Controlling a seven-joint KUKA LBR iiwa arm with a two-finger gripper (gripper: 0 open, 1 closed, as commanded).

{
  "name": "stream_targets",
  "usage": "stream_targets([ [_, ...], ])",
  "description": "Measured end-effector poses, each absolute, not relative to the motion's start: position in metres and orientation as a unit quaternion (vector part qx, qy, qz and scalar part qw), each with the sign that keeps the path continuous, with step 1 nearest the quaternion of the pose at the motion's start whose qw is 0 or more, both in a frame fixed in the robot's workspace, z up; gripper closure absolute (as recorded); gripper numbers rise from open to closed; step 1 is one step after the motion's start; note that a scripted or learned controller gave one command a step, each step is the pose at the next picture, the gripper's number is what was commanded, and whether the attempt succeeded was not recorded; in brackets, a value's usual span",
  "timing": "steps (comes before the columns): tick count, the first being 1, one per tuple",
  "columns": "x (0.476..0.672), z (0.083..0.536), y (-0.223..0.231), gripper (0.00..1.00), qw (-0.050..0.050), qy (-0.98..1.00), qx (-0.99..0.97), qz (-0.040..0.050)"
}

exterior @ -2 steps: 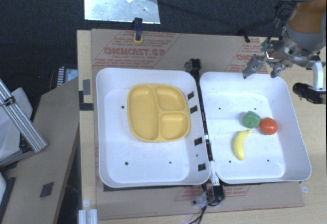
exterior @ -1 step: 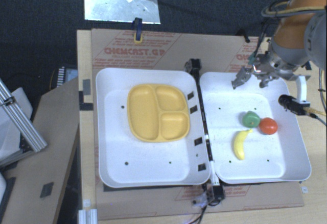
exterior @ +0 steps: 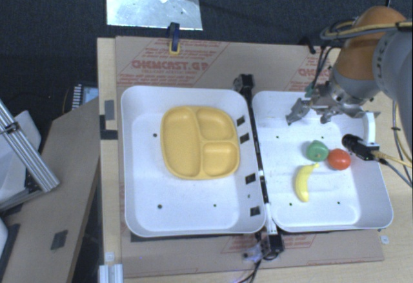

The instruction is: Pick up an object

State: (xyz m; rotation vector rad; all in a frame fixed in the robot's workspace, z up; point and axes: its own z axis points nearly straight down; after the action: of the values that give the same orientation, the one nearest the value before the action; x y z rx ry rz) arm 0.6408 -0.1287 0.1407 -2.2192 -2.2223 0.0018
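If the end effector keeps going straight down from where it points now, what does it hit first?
Most likely the bare floor of the right bin near its back edge. The end effector sits behind the green object, tomato and banana, so it looks clear of them, though depth is hard to judge.

arm [exterior: 381,49] reaching in, fingers [exterior: 297,112] spread, empty

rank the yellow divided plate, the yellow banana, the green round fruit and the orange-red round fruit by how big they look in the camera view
1. yellow divided plastic plate, by far the largest
2. yellow toy banana
3. green round fruit and orange-red round fruit: they look alike in size, too close to rank
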Motion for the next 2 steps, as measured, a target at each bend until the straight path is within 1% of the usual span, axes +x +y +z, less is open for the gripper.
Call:
stream_targets([
  [1, 0.641, 0.089, -0.128, 0.0, 0.001, -0.707, -0.707, 0.0006],
  [2, 0.643, 0.103, -0.129, 1.0, -0.002, -0.707, -0.707, -0.0015],
])
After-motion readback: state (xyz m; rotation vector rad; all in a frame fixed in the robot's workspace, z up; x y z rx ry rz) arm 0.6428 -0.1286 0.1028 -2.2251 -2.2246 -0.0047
